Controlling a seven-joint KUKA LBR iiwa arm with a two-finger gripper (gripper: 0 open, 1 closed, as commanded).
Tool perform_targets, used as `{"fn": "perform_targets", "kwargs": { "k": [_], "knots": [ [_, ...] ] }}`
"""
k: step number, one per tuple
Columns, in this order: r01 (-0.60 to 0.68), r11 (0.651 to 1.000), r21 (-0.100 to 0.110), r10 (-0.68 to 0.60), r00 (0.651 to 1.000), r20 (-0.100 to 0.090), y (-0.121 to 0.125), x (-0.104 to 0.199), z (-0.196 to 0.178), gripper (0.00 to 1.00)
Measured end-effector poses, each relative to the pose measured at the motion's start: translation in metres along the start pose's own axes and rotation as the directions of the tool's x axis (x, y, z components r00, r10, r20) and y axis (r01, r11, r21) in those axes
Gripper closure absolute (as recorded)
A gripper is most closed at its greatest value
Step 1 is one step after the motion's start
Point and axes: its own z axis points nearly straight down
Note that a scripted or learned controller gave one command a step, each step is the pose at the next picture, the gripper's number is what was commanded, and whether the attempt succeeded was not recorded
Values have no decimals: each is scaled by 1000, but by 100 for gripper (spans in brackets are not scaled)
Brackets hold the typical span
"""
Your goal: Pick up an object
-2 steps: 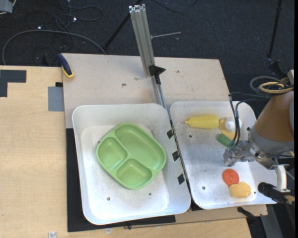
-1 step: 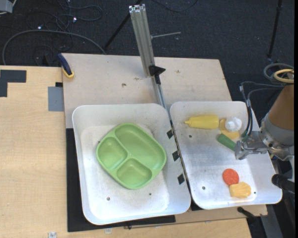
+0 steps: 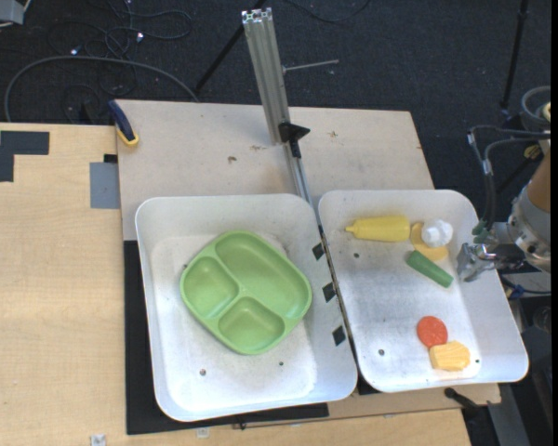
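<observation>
Camera view, seen from above at a slant:

Tabletop [image 3: 353,147]: pale board carrying two shallow white bins side by side, with a light wooden surface [image 3: 46,277] joining it on the left.

Left bin [image 3: 158,240]: holds a green divided plate [image 3: 245,291] with three compartments, lying flat and turned at an angle near the bin's middle.

Right bin [image 3: 381,342]: holds five small things, all in its right half.

Yellow bottle [image 3: 379,229]: lies on its side near the far edge of the right bin.

White piece [image 3: 436,233]: a small rounded thing just right of the yellow bottle's end, close to the bin's far right corner.

Green stick [image 3: 430,268]: lies slanted just below the white piece, near the bin's right wall.

Red disc [image 3: 431,330]: flat on the bin floor toward the near right corner.

Yellow block [image 3: 450,356]: touching or just beside the red disc, on its near side.

Arm [image 3: 539,203]: enters from the right edge, its wrist over the right wall of the right bin.

Claw [image 3: 472,258]: sits at the bin's right rim, just right of the green stick and apart from it; whether it is spread or closed I cannot tell, and nothing shows in its grip.

Metal post [image 3: 268,72]: rises from the tabletop behind the gap between the bins.
</observation>
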Motion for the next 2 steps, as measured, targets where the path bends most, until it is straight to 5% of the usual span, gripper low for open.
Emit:
{"fn": "perform_targets", "kwargs": {
  "k": [1, 2],
  "knots": [
    [0, 1000, -1, 0, 1000, 0, 2, 2, -64, 100],
    [3, 1000, 6, -3, 1000, -3, 10, 53, -64, 100]
  ]
}}
